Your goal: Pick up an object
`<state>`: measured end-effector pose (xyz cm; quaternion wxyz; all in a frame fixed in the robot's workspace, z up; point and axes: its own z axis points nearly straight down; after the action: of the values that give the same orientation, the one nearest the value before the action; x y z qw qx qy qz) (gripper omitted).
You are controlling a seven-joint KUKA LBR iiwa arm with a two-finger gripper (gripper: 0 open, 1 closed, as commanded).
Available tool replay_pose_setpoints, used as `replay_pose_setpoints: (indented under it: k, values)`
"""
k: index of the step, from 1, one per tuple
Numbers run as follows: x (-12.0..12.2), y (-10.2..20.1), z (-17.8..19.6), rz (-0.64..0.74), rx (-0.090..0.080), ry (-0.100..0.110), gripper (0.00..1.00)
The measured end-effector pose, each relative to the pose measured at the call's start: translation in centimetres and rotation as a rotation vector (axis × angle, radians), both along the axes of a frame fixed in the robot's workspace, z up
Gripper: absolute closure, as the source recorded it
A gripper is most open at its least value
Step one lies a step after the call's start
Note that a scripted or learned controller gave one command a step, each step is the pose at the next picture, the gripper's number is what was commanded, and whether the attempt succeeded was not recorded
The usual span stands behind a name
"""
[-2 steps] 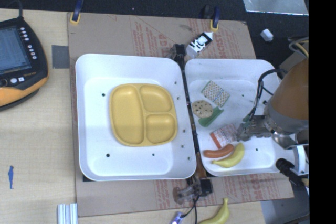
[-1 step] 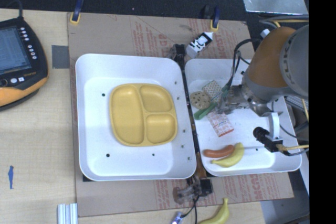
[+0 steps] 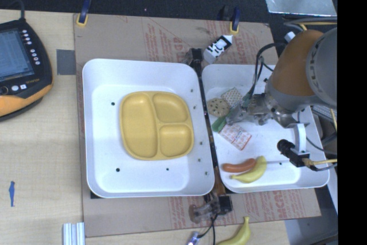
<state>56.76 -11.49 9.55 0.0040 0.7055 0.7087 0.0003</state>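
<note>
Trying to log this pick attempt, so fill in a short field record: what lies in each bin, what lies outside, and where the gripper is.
left bin: yellow divided plate, lying flat
right bin: cookie, green item, red-and-white packet, sausage lying against a banana
gripper: low in the right bin's far left part, beside the cookie and the green item
held object: cannot tell
outside the bins: second banana near the front edge; control pendant at left
</note>
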Motion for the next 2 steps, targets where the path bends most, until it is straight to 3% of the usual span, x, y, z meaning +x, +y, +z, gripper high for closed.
replay_pose_setpoints:
  k: [1, 2]
  values:
    - [5.7, 1.9, -0.3, -0.002, 0.006, 0.007, 0.00]
    - [8.9, 2.0, -0.3, -0.001, 0.006, 0.009, 0.00]
